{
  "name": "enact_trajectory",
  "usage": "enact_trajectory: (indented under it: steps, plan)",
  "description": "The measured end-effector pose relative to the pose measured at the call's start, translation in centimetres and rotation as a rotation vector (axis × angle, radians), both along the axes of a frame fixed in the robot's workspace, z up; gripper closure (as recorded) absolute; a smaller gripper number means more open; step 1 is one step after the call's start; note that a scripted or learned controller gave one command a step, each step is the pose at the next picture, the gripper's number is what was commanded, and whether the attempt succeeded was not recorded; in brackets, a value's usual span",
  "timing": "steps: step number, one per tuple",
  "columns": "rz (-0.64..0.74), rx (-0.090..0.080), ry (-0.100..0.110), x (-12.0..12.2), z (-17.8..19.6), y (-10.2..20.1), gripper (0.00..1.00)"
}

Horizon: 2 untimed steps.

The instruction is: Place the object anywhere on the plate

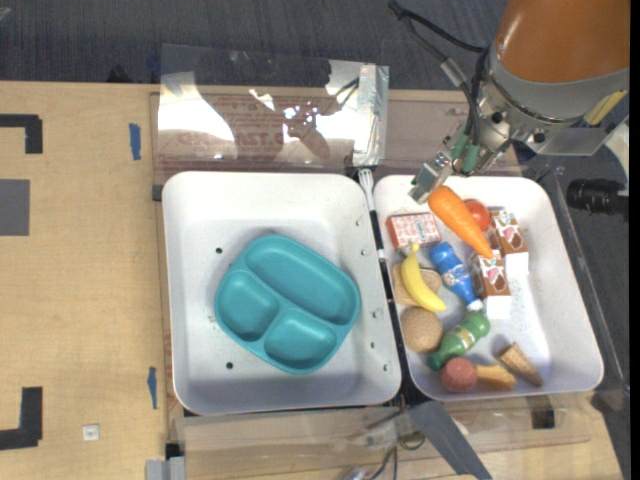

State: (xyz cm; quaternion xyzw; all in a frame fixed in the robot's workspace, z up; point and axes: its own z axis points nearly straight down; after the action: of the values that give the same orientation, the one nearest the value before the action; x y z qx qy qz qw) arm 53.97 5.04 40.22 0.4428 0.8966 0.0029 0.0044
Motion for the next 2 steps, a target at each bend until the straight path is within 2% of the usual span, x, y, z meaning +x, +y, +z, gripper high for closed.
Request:
enact_trajectory:
  steps: [1, 2]
  plan:
    - [0.307, -0.002, 0.010, -5.9, -8.0, 7.6, 1.00]
    - [0.269, -0.004, 0.019, -6.3, -18.7, 14.5, 1.00]
